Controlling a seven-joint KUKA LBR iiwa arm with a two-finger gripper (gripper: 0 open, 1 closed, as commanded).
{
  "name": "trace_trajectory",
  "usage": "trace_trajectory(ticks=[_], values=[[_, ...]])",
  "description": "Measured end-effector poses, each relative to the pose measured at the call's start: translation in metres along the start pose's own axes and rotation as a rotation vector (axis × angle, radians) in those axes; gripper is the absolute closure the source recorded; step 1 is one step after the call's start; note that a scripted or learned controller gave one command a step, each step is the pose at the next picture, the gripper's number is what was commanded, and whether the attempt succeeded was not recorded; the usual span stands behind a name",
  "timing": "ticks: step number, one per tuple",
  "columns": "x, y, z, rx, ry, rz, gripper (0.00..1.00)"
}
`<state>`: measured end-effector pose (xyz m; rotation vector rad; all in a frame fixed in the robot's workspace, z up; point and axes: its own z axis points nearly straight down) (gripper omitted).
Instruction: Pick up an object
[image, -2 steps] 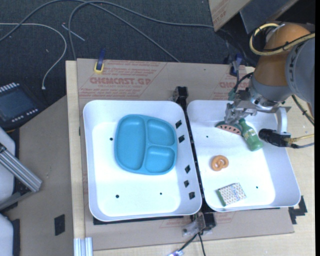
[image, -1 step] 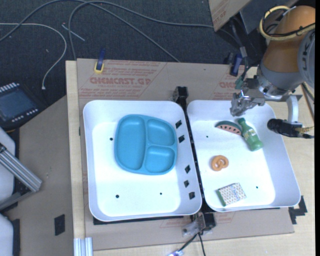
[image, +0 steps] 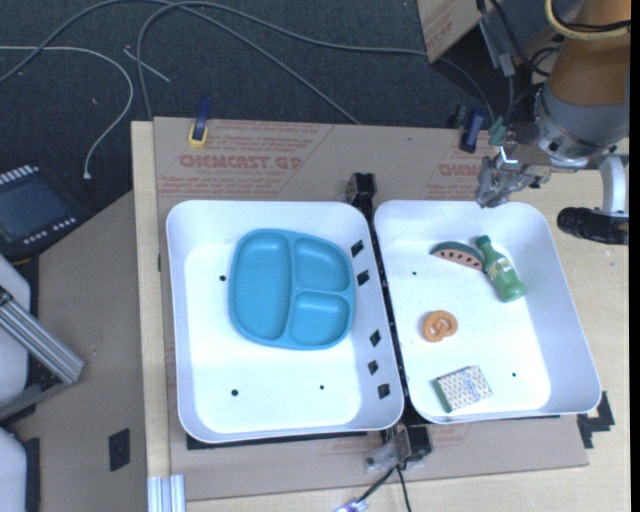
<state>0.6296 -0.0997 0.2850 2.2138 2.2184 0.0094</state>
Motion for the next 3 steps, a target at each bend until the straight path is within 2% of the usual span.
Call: trace_trajectory(ticks=[1,2,3], values=[[0.052,0.000,0.002,0.010,0.002,-0.003,1.00],[0.104,-0.003,0.029,0.014,0.004,-0.003,1.00],[0.158,0.004,0.046,0.013,0.003,-0.004,1.00]])
